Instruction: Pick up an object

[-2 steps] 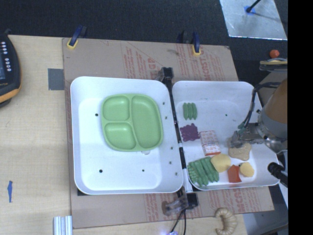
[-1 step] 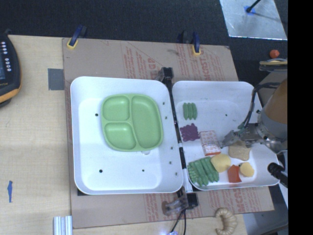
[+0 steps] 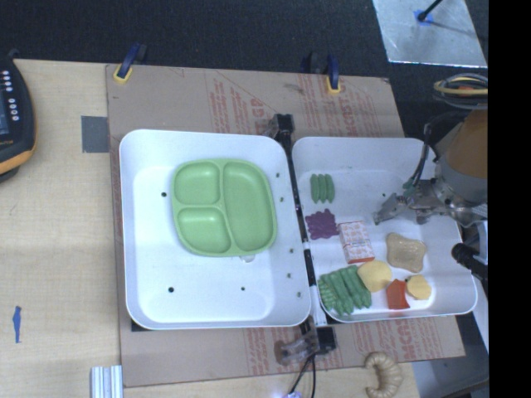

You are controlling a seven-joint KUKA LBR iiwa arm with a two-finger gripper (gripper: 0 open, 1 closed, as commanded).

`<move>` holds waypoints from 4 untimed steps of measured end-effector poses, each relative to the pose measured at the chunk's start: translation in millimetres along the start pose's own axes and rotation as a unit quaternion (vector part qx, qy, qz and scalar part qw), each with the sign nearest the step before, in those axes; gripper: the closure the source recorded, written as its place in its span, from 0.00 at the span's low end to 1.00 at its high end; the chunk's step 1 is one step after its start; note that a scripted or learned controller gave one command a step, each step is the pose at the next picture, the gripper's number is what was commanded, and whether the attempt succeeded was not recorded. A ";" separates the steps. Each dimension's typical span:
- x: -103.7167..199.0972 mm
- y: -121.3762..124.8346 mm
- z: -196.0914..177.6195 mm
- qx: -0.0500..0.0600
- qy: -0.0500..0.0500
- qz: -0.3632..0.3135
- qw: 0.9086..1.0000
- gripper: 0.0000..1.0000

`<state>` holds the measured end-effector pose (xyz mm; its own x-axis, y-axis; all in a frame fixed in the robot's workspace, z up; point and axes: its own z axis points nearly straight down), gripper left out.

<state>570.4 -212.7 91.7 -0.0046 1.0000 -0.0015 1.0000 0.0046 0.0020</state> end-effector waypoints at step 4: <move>88.6 -85.0 -10.6 0.003 0.001 -0.001 1.000 1.00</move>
<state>485.0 -124.5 102.0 -0.0067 1.0000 -0.0004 1.0000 0.0067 -0.0038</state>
